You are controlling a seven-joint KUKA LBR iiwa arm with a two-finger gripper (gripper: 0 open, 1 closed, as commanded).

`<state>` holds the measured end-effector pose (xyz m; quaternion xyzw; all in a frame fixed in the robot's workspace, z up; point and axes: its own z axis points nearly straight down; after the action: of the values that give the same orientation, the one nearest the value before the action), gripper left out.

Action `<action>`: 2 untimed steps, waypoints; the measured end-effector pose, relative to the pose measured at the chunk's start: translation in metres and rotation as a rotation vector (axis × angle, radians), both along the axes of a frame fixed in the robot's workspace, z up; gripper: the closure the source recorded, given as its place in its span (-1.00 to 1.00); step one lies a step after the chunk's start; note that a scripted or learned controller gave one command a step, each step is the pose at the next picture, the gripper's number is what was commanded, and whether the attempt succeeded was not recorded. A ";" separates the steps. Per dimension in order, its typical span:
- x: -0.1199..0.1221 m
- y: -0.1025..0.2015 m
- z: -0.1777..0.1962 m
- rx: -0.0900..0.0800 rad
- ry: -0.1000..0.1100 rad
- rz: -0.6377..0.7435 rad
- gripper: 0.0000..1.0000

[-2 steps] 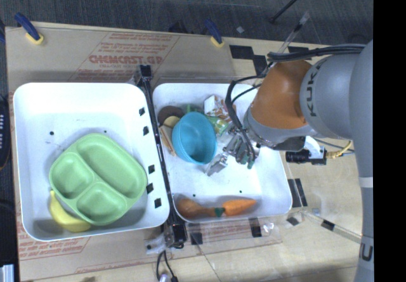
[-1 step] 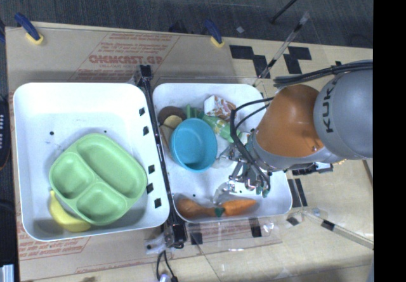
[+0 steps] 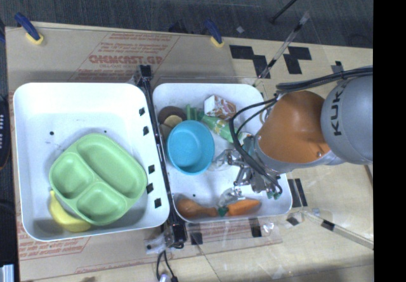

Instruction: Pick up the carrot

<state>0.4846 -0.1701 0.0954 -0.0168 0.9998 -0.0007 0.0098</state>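
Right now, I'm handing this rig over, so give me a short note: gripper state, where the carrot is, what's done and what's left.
Gripper: down in the right bin, at its near wall, right at the carrot's leafy end; open or shut can't be told.
Carrot: lying flat on the right bin's floor by the near wall, beside a brown drumstick-like piece; blue bowl is behind them.
Done: arm brought to the carrot.
Left: confirm a grip, lift the carrot.
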 end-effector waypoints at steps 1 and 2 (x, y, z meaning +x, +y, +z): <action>-0.001 0.000 0.009 -0.001 0.009 0.003 1.00; -0.001 0.000 0.009 -0.001 0.010 0.003 -1.00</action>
<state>0.4834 -0.1699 0.1043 -0.0185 0.9998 -0.0013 0.0048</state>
